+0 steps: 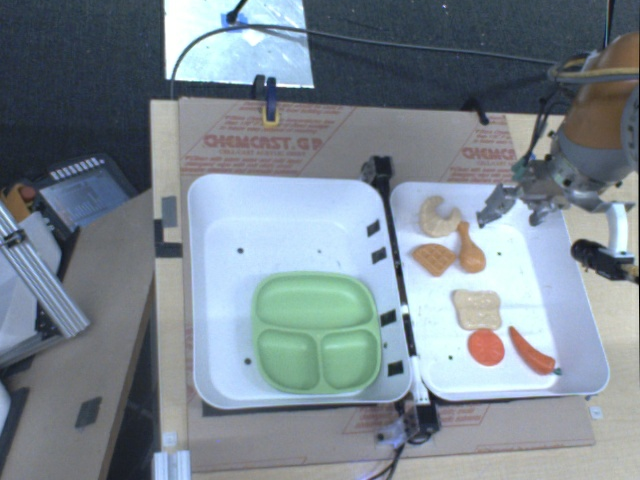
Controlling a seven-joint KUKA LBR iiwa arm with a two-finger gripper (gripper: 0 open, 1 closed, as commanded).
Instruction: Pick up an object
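A: You've got the pincer [512,206] hanging over the back of the right bin [560,298], and its two fingers stand apart with nothing between them. Which piece do you fancy?

B: Nearest is the drumstick [470,248], just below and to the left of the pincer. It's orange-brown with a fat rounded end toward the front and a thin shank pointing back. I'd judge it to be light, hard toy plastic, smooth enough to slip.

A: So where do you take it?

B: Across the thin shank, where the fingers can close around it. The fat end looks likely to squirt out.

A: And the neighbours?

B: You've got a pale curved piece [437,215] just behind it and a brown waffle-like piece [434,259] right beside it on the left, so it's crowded there. Toward the front lie a slice of toast [477,308], a red round slice [486,348] and a chilli-shaped piece [533,351]. All look flat and low, harder to get fingers under.

A: And the left bin [215,268]?

B: It carries a green divided plate [316,331], broad and shallow, which I'd say is a poor fit for that pincer.
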